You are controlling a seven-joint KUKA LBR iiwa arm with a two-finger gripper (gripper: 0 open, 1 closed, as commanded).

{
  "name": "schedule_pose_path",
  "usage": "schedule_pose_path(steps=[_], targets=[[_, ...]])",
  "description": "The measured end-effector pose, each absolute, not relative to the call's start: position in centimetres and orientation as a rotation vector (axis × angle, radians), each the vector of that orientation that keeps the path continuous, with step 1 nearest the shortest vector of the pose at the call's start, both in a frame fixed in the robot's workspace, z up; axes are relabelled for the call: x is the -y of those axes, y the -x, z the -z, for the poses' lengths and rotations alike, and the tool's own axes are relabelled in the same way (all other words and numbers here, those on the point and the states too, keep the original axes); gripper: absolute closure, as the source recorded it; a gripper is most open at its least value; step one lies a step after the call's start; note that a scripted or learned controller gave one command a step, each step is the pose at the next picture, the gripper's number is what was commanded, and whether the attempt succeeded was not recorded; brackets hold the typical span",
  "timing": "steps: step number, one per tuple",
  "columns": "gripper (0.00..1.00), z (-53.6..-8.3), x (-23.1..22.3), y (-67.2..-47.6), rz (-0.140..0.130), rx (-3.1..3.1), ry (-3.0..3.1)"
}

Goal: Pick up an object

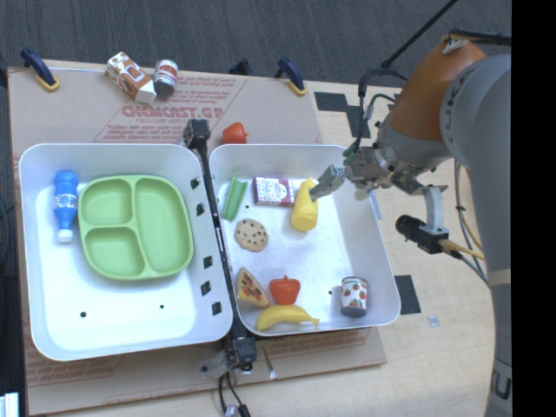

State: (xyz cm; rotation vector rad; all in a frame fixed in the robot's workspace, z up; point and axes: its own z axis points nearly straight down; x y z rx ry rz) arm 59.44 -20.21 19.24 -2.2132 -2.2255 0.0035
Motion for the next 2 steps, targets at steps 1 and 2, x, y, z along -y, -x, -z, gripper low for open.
schedule_pose_path(steps=[1, 2], targets=[[0.0, -9.1, 21.1, -53.3, -0.004, 2.226, 2.211], [1.0, -10.2, 21.1, -53.4, -0.005, 2.23, 2.206]])
